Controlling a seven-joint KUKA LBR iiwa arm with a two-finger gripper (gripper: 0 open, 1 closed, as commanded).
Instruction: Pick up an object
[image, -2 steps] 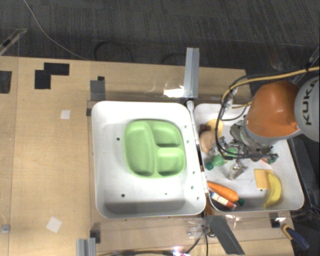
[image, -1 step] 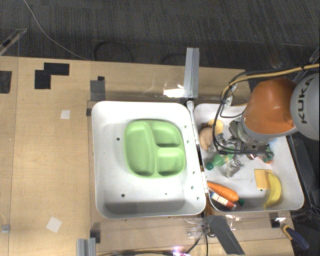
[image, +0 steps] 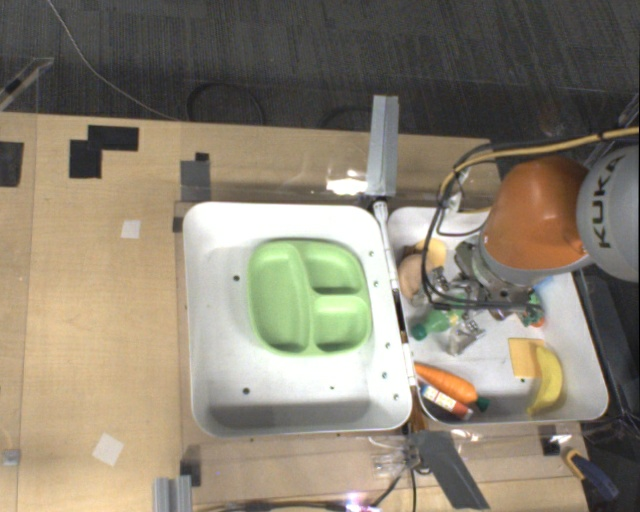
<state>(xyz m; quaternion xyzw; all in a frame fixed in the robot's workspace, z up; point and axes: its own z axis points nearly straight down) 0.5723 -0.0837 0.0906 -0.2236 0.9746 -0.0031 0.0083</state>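
Observation:
My gripper (image: 464, 330) hangs low inside the right bin (image: 592, 392), under the orange band (image: 535, 215) of the arm. It is just right of a small green object (image: 435, 325) and above an orange carrot (image: 446, 381). A beige rounded object (image: 410, 271) lies at the bin's left wall. A banana (image: 546, 380) and a yellow block (image: 523, 356) sit at the lower right. The wrist hides much of the bin's middle, and I see no object held.
The left bin (image: 200, 300) holds a green divided plate (image: 307, 297). A dark marker-like item (image: 455, 405) lies under the carrot. Small red and blue pieces (image: 534, 310) peek out right of the wrist. Cables (image: 440, 235) loop over the right bin's back.

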